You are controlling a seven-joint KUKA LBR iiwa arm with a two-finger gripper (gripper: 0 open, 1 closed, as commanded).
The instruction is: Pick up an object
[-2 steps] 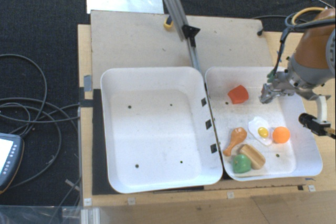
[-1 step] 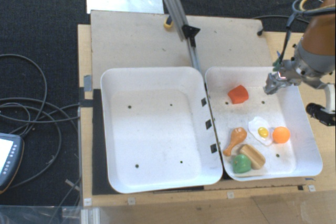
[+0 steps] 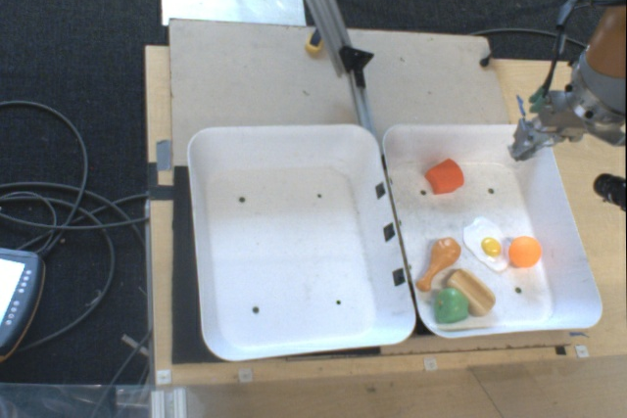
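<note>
Two shallow white bins sit side by side on the bench, their inner rims touching along a seam marked by small black tabs. The left bin (image 3: 220, 210) has a bare floor from rim to rim, showing a few dark dots. The right bin (image 3: 568, 240) holds all the objects, and they crowd its lower half. A red-orange block (image 3: 445, 176) lies apart from the others toward the bin's 11 o'clock, with open floor around it on every side. Toward 6 o'clock a cluster gathers: a toy drumstick (image 3: 439, 262) slanting near the seam, a green piece (image 3: 451, 305) below it, close against the front rim, and a tan bread-like piece (image 3: 472, 291) touching the green one on its right. Just beside these at 3 o'clock lies a fried-egg toy (image 3: 487, 245), and an orange ball (image 3: 525, 252) rests against the egg's right edge. The bin's upper right floor, between the block and the far rim, is open. The gripper (image 3: 524, 144) hangs at the right bin's 1 o'clock corner, over the rim, well apart from every object; whether its fingers are spread or closed cannot be told from here, and nothing can be seen in them. The grey arm (image 3: 600, 98) enters from 3 o'clock of the view.
</note>
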